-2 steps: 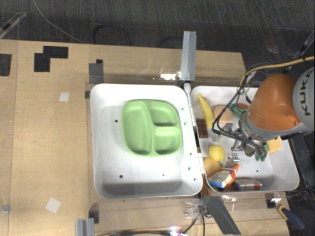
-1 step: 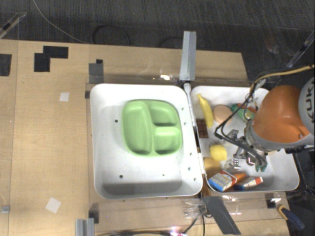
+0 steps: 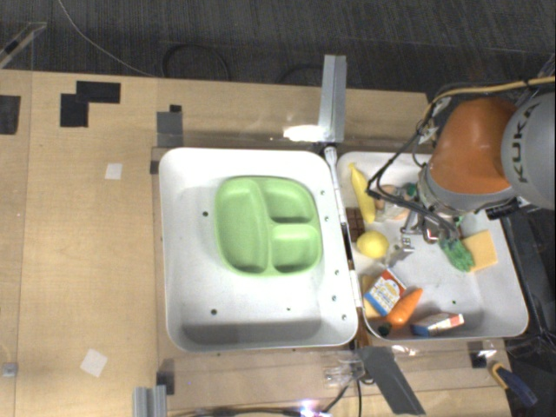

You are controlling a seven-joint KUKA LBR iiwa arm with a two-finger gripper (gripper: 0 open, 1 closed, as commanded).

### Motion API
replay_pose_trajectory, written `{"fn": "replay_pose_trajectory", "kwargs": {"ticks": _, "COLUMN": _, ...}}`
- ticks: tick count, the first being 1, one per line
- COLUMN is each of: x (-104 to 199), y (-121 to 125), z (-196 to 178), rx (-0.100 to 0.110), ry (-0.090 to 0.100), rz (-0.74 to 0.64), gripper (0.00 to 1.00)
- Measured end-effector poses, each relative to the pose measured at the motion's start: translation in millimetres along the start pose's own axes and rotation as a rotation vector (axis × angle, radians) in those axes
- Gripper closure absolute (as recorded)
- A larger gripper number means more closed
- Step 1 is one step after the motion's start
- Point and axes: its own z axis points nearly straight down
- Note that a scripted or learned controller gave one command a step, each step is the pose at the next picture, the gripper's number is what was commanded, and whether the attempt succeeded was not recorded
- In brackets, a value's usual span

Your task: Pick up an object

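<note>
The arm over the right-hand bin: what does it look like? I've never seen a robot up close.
The arm is bulky and rounded, with a light grey shell and a wide orange band above the wrist. Dark letters reading KUKA run along the grey part at the picture's right edge. Black and yellowish cables loop around the orange section. Below it sits a small metal gripper, silvery and dark, with thin wires.

Even, fairly bright overhead light falls on the bench [image 3: 78, 259], with a small blown-out glare patch at the far edge between the two bins and another bright spot at the near edge of the bench. The left bin [image 3: 187, 233] shows a soft grey shadow along its near wall, and the green tray [image 3: 265, 224] casts only a faint one. The picture is slightly soft and grainy throughout, and small items in the right bin [image 3: 504, 307] blur together
</note>
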Motion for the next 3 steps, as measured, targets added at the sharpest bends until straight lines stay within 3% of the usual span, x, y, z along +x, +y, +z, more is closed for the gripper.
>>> {"fn": "replay_pose_trajectory", "kwargs": {"ticks": 1, "x": 47.6, "y": 2.1, "z": -1.8, "rx": 0.0, "ry": 0.001, "rz": 0.022, "gripper": 0.0}}
{"fn": "replay_pose_trajectory", "kwargs": {"ticks": 2, "x": 70.8, "y": 5.9, "z": -2.6, "rx": 0.001, "ry": -0.007, "rz": 0.09, "gripper": 0.0}}
{"fn": "replay_pose_trajectory", "kwargs": {"ticks": 3, "x": 65.5, "y": 6.7, "z": -16.9, "rx": 0.001, "ry": -0.023, "rz": 0.084, "gripper": 1.0}}
